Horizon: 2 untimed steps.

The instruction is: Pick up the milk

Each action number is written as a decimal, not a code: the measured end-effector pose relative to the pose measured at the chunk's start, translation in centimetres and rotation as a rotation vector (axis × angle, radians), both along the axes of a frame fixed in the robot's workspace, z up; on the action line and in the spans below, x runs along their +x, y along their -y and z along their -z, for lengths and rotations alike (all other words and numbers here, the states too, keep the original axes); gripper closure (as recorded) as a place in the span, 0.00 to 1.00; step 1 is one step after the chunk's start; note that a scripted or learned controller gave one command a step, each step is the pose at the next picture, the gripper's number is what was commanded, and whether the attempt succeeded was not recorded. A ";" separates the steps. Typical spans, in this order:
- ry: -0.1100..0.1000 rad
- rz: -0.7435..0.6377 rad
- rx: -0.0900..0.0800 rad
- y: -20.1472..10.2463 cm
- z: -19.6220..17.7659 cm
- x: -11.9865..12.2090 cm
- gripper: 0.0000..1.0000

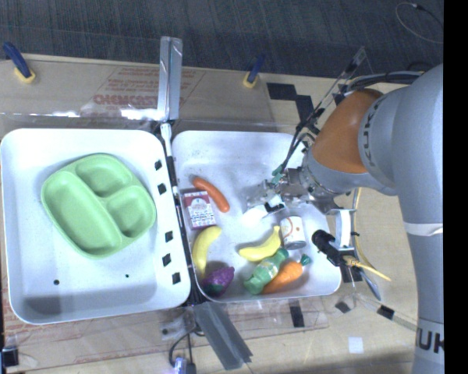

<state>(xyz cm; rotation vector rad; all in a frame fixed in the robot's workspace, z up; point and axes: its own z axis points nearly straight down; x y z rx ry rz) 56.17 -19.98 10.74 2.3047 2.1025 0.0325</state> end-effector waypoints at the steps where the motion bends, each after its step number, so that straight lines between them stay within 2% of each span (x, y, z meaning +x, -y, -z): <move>1: -0.007 -0.083 -0.008 -0.1 0.0 3.1 0.00; 2: -0.007 -0.100 -0.008 0.1 0.1 3.8 0.00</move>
